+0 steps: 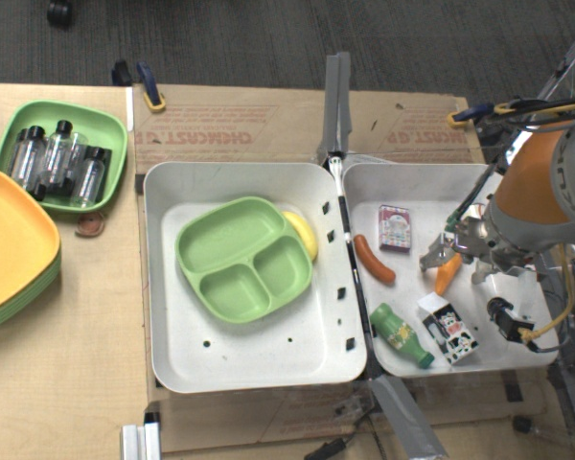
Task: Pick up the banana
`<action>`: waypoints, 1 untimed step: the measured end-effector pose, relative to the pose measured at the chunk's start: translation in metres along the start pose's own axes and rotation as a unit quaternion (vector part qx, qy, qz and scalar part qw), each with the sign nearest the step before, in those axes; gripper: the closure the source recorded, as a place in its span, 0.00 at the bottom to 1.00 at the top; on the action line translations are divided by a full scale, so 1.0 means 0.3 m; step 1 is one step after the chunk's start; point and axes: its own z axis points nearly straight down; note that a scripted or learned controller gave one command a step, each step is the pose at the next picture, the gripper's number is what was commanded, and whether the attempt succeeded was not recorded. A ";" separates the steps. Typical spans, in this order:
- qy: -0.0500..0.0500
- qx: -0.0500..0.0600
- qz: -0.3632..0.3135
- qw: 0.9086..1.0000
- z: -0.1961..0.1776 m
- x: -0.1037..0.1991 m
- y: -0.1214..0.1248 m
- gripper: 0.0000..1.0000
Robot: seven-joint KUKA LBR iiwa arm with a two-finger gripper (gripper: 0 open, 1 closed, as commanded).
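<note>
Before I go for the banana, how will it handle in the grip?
The banana is mostly tucked under the green plate, so little shows to clamp. Its smooth, rounded yellow surface may slip. Pushed, it would likely slide along the left bin floor, nudging the plate. The gripper hovers over the right bin.

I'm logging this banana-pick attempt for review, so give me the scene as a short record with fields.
banana: left bin, mostly hidden beside the green divided plate's right edge
green divided plate: left bin
gripper: over the right bin, at an orange carrot-like item
right bin contents: sausage, pink card box, green bottle, white and black box
task status: banana not yet picked
</note>
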 end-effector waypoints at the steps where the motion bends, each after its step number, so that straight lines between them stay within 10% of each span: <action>1: 0.001 0.001 -0.140 0.990 0.001 -0.010 -0.021 0.00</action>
